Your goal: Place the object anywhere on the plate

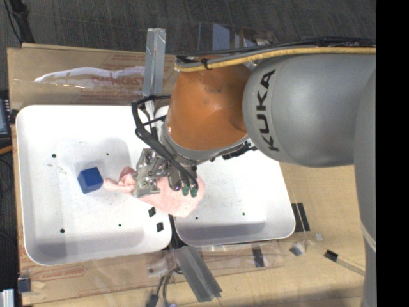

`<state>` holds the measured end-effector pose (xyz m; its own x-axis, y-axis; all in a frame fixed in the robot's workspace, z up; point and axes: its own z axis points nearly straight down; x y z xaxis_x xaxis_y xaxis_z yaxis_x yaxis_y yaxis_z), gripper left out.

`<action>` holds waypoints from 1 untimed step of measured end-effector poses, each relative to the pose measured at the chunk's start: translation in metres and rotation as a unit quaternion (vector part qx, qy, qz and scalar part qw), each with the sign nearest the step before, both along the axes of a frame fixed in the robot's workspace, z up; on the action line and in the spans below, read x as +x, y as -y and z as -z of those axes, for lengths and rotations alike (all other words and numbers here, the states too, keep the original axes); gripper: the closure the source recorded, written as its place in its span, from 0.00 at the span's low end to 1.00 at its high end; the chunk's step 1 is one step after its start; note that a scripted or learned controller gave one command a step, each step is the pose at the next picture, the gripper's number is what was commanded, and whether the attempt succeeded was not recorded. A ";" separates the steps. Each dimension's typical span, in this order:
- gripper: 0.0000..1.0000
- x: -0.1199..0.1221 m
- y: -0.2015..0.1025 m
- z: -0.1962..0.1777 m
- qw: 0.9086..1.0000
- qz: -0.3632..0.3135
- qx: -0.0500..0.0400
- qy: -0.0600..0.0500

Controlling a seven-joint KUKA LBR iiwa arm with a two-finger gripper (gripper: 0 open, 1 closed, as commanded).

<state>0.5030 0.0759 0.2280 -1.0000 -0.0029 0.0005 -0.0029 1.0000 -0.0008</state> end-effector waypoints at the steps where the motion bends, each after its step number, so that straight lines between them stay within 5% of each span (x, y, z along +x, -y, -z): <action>1: 0.00 0.000 0.000 0.000 1.000 0.000 0.000 0.000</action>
